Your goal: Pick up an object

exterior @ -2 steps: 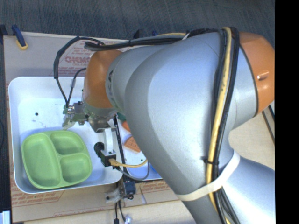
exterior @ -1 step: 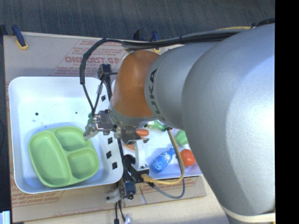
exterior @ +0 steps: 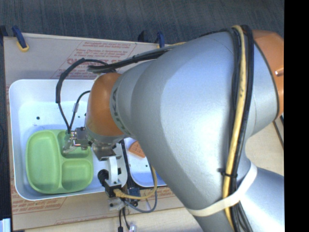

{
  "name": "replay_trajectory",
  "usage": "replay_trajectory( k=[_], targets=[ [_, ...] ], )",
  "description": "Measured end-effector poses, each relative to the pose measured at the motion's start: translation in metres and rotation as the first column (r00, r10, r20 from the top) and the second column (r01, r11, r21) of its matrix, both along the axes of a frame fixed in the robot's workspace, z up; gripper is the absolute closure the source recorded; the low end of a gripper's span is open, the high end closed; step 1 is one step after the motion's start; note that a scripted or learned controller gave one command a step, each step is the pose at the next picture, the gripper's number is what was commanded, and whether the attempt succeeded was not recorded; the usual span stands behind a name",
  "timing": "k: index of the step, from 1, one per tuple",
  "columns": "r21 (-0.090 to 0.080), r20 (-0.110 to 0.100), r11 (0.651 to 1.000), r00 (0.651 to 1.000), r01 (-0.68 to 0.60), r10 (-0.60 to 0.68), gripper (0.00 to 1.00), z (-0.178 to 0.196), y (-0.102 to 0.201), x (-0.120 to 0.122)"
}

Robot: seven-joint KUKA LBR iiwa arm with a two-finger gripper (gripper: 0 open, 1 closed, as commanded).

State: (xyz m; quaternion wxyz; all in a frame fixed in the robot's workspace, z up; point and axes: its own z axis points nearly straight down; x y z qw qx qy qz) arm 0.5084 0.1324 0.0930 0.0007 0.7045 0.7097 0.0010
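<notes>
Whether the jaws are spread or closed cannot be told. Gripper [exterior: 77, 141] sits over the green three-compartment plastic tray [exterior: 48, 161] in the left shallow white bin [exterior: 24, 100].

You can see red printed lettering and line markings on the brown cardboard sheet [exterior: 104, 50] lying on the desk under the white bin [exterior: 29, 93]. The print runs along the sheet's top edge and again along the bottom left edge, but it is too small and blurred for you to read any word.
</notes>
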Motion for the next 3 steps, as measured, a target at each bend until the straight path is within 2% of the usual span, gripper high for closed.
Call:
replay_trajectory(
  k=[1,2,3],
  targets=[
    [0.002,-0.011,1.000,1.000,-0.003,0.003,0.00,-0.001,0.000,0.053],
    [-0.005,0.000,1.000,1.000,0.002,-0.002,0.00,0.000,0.045,0.042],
    [-0.029,-0.001,1.000,1.000,0.012,-0.012,1.00,0.008,0.030,0.043]
  ],
)
